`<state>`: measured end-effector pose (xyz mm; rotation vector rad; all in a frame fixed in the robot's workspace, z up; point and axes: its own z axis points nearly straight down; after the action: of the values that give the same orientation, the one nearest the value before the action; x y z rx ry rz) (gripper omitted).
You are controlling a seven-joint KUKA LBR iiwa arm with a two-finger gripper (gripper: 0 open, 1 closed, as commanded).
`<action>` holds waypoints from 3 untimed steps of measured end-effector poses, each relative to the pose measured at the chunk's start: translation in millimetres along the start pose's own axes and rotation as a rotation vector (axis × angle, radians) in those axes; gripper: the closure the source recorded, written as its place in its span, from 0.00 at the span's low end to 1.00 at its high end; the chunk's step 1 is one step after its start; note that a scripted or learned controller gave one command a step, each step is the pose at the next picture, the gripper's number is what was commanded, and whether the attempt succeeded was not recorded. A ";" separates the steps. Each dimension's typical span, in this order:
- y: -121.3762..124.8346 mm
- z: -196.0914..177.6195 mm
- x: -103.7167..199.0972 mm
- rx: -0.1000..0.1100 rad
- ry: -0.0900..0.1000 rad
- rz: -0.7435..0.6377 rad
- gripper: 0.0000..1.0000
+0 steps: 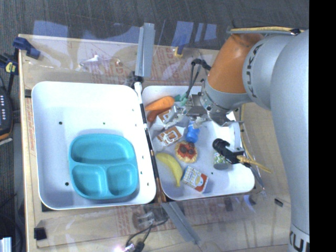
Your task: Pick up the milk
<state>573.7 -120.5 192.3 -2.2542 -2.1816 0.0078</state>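
Jaws [185,109] (opening unclear) hover by the milk [169,136].

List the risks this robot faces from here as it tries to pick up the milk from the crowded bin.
1. The milk carton lies packed between the carrot, the blue bottle and the pizza slice, so the gripper may nudge or grab a neighbour instead.
2. A second small carton beside the banana could be taken for the milk.
3. The carton lies flat, so the fingers might slide off it.
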 end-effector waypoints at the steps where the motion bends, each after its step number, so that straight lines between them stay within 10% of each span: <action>1: 10.5 75.3 8.8 -0.032 -0.005 0.001 0.00; 3: 21.9 82.5 6.2 -0.039 -0.009 -0.087 0.00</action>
<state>595.3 -115.0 109.6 -2.1807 -2.3020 -0.0243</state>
